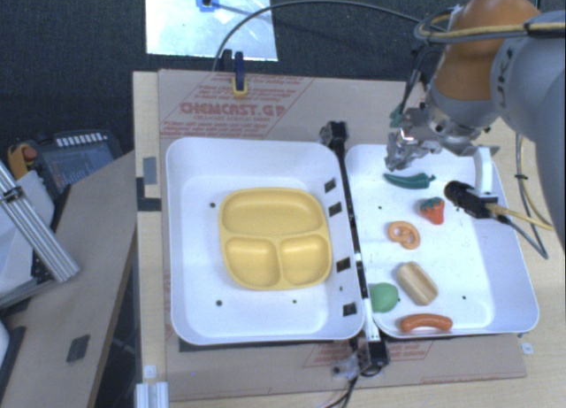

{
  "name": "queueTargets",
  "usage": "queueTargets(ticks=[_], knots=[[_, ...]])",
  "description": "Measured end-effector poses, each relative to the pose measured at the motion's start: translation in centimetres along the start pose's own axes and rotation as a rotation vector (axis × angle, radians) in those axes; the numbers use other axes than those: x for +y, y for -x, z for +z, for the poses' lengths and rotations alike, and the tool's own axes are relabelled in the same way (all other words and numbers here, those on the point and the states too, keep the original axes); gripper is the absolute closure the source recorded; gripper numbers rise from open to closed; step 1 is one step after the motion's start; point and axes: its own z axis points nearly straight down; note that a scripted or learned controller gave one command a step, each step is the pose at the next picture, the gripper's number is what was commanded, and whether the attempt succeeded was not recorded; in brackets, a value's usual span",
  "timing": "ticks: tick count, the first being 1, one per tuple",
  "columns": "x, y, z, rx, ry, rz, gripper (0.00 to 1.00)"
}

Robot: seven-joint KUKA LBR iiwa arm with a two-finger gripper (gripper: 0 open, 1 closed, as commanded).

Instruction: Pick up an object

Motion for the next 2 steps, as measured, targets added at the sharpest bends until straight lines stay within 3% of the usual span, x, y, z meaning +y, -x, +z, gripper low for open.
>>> queueTargets(ticks=[2], knots=[[1.3, -10.2, -0.2, -0.001, 0.001, 0.002, 1.0]])
